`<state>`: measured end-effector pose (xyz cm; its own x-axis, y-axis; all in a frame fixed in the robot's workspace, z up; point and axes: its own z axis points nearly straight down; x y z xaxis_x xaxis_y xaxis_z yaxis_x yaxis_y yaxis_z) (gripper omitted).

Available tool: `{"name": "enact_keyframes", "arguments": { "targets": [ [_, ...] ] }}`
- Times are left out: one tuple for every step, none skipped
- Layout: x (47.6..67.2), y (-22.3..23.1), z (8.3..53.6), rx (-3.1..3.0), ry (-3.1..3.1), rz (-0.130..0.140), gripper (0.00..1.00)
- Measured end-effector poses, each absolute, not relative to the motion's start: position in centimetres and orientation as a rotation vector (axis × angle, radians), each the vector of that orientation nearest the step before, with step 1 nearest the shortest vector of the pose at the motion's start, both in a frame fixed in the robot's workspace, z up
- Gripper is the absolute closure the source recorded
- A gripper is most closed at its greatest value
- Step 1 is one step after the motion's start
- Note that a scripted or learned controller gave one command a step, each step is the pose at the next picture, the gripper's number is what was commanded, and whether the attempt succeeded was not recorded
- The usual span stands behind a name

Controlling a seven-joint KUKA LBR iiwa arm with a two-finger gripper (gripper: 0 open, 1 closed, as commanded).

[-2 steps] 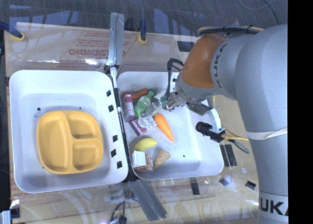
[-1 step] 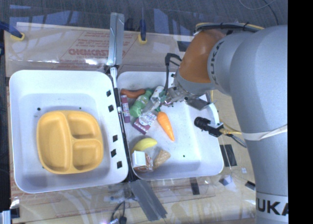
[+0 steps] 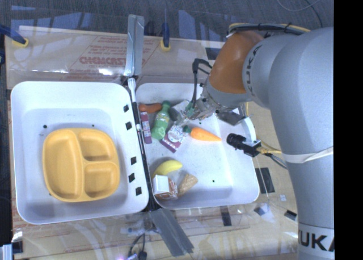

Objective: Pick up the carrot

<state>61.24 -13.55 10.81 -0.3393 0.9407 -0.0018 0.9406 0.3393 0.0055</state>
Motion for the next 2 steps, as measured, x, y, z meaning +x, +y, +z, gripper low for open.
{"name": "enact_keyframes", "arguments": {
  "targets": [
    [61.2, -13.5, 10.8, 1.802, 2.567, 0.005, 0.00],
    [60.1, -12.7, 10.0, 1.595, 2.679, -0.005, 0.00]
  ]
}}
